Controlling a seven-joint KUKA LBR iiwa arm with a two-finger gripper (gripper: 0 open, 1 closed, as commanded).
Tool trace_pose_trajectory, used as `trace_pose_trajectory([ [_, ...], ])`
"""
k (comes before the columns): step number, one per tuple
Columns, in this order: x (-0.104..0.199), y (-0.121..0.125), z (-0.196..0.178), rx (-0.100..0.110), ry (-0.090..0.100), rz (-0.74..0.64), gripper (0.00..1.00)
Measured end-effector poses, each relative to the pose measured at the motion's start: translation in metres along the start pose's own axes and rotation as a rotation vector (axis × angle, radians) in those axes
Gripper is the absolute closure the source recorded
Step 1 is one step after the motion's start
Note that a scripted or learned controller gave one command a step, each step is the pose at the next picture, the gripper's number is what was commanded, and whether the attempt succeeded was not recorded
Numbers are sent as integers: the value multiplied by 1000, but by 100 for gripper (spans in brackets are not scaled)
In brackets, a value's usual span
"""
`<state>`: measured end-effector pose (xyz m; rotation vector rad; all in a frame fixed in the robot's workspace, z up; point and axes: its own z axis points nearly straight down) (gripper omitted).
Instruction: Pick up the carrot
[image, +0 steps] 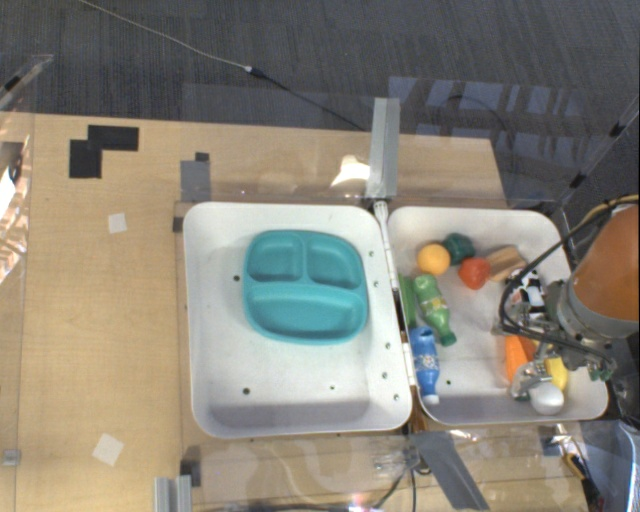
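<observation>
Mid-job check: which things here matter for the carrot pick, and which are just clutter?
Job:
- carrot, right bin
- end effector, over the carrot

Lying about:
- teal tray in left bin
- yellow ball
- red ball
- green bottle
- blue bottle
- wooden block

One fixed camera looks down on the worktop (110, 330) from above at a slight slant; it stands far enough off to take in both white bins, the left bin (215, 330) and the right bin (470, 385), side by side; dark floor crosses the top; the arm (605, 275) enters from the right edge.
</observation>
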<state>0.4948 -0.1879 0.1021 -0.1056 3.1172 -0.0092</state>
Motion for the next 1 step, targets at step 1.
trace_pose_trajectory([
  [1,-9,9,13,0,12,436,0],
])
